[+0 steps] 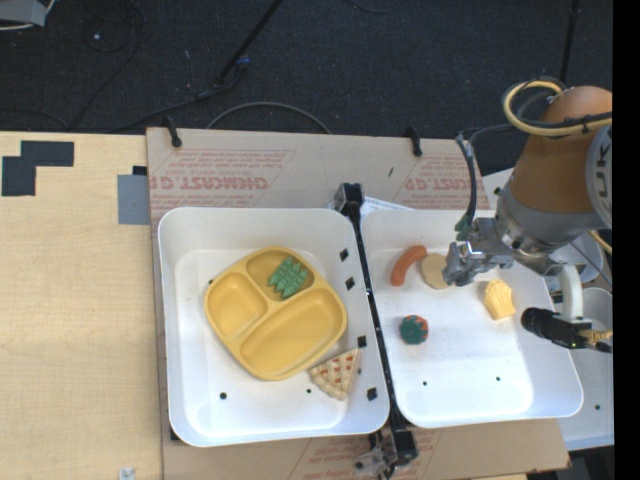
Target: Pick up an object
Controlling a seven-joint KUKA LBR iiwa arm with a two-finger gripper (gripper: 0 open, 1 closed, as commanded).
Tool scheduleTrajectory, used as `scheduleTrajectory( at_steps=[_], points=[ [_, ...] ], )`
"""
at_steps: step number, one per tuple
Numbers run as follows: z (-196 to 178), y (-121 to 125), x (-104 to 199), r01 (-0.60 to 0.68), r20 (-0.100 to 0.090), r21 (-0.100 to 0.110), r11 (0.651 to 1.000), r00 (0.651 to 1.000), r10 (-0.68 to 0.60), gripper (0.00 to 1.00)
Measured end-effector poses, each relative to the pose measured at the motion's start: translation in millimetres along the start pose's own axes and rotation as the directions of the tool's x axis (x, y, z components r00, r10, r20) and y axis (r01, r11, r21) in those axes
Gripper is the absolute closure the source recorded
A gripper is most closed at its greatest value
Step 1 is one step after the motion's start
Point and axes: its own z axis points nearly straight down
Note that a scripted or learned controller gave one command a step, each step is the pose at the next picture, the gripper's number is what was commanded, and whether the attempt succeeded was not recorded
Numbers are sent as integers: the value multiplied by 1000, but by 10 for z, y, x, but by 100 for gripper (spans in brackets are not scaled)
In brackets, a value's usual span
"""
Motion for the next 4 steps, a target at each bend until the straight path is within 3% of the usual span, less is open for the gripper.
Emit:
scheduleTrajectory(
  at_steps=[4],
  points=[
    [-111, -469, 2116, 2, 1, 1, 1000, 1000, -2, 100]
  ],
)
